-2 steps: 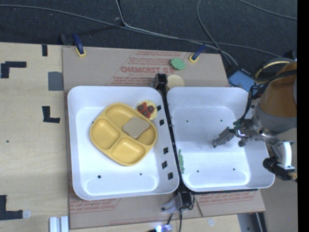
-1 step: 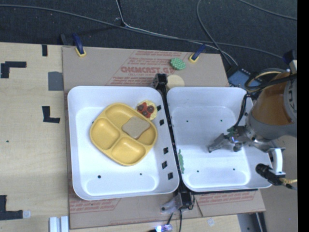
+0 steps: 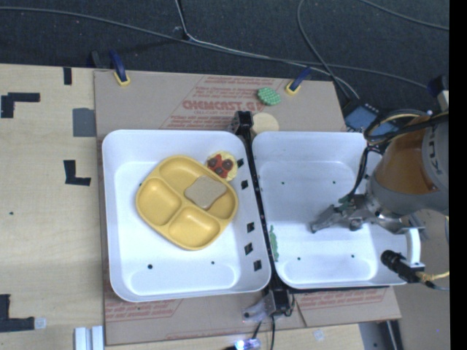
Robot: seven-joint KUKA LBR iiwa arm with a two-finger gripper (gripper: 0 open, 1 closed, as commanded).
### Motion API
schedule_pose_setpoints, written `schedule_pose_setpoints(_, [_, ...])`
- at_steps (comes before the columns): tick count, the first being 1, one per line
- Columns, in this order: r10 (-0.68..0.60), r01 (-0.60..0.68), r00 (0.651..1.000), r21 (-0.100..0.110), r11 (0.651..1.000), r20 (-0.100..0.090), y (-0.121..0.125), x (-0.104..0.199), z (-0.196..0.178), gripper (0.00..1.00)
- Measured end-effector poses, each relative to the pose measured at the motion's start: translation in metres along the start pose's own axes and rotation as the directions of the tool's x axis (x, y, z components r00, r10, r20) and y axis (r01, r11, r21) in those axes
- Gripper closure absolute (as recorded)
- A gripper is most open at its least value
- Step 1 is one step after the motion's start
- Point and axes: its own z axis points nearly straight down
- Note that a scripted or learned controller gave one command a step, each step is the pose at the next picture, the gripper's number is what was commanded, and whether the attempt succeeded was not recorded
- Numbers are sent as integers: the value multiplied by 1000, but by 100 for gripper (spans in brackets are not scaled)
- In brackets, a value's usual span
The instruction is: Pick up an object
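My gripper [image 3: 317, 226] hangs low over the right bin [image 3: 306, 165], reaching in from the right and pointing left. Its fingers taper to a single tip and look shut, with nothing between them. In the left bin [image 3: 124, 166] lies a yellow divided plate [image 3: 164, 203]. A tan flat square piece [image 3: 204, 192] rests on the plate's middle, and a small red and dark item [image 3: 222, 165] sits at the plate's upper right rim. A tiny green scrap [image 3: 273, 240] lies against the right bin's left wall, well left of the gripper.
Behind the bins, on the cardboard sheet [image 3: 146, 100], lie a green dotted object [image 3: 268, 95] and a tan round piece [image 3: 265, 122]. Black clips [image 3: 244, 126] join the two bins along their shared edge. Cables run across the dark floor at the back.
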Motion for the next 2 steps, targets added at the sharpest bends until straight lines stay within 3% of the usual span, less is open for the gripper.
schedule_pose_setpoints(1, [0, 0, 1000, -5, 1000, 3, 1, -1, -12, 100])
schedule_pose_setpoints(2, [0, 0, 1000, -3, 1000, -1, 2, 1, -54, 100])
